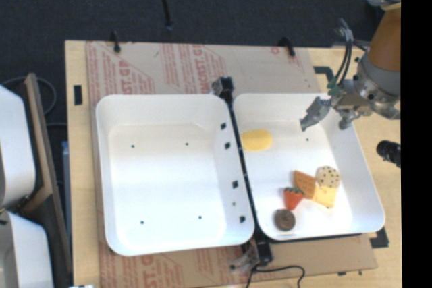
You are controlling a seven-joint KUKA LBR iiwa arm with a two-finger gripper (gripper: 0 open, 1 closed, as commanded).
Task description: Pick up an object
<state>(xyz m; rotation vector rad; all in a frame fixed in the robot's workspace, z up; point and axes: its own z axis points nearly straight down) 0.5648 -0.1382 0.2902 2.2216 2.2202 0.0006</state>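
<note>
Camera view looks down on my wooden desk (81, 165), which carries two shallow white plastic bins side by side. I see the left bin (169, 168) bare, while the right bin (351, 165) holds every candidate for the pick. From the right comes the grey arm with its orange band (386, 44), and its claw (332, 114) hangs above the upper right part of the right bin with both fingers spread apart and nothing between them. The yellow oval toy (256, 140) lies alone near the divider, well apart from the rest. Lower down, a pale yellow cheese wedge with dark spots (326, 185) touches an orange cracker-shaped piece (304, 182), a red strawberry toy (293, 198) sits just beside them, and a small brown round disc (285, 219) lies near the front wall. I judge the lone yellow oval the safest target: I'd centre the open fingers over it, descend straight, and close across its narrow side, avoiding the crowded cluster.
</note>
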